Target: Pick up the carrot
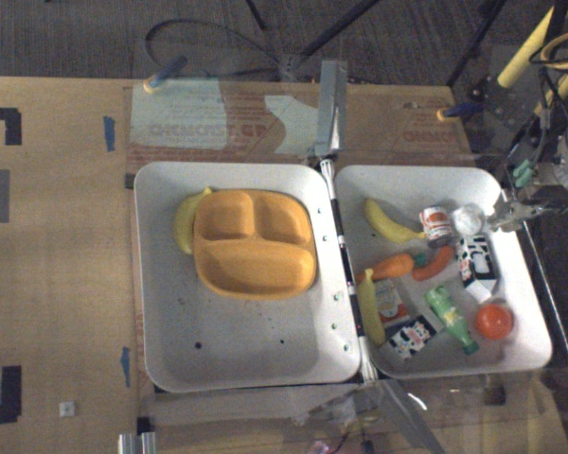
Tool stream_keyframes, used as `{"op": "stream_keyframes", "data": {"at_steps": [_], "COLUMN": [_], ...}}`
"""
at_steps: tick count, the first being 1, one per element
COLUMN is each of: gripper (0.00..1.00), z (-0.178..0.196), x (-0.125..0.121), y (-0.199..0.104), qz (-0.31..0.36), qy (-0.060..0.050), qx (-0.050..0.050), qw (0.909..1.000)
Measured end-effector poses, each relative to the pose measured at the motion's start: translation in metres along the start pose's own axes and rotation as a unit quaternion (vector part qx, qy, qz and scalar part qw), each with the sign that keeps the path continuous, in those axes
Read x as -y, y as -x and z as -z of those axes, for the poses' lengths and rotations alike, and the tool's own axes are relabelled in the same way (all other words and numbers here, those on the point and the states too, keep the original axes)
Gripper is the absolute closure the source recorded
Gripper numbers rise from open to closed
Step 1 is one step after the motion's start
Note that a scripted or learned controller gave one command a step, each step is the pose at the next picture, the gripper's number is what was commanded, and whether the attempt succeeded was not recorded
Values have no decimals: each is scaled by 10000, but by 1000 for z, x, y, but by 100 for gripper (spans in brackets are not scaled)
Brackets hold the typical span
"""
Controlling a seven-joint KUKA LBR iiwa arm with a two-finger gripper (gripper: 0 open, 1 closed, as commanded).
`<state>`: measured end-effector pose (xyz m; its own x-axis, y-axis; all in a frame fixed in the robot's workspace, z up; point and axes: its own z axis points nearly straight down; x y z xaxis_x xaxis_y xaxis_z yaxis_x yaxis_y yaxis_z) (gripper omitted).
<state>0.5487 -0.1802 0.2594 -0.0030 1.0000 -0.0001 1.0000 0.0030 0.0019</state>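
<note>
From the overhead camera, the gripper [507, 214] hangs over the right bin's [535, 348] far right rim; whether it is wide or narrow I cannot tell. The carrot [394, 267] lies well to its left and slightly nearer the camera, untouched, probably awaiting an approach. Around it: two bananas [388, 220], one can [436, 223], two milk cartons [475, 258], one green bottle [452, 318], one tomato [493, 322]. The left bin [161, 348] holds one orange tray [254, 242].

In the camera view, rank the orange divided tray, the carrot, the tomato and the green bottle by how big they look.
1. Orange divided tray, by far the largest.
2. Carrot and green bottle: similar length, too close to rank.
3. Tomato, the smallest, though rounder than either.
</note>
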Motion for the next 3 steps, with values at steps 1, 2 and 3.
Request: {"op": "stream_keyframes", "data": {"at_steps": [1, 2, 3], "gripper": [0, 0, 0], "z": [0, -125, -122], "x": [0, -28, -38], "y": [0, 0, -57], "qz": [-2, 1676, 1933], "qy": [-2, 1, -12], "qx": [-1, 1, -10], "qw": [10000, 9859, 9811]}}
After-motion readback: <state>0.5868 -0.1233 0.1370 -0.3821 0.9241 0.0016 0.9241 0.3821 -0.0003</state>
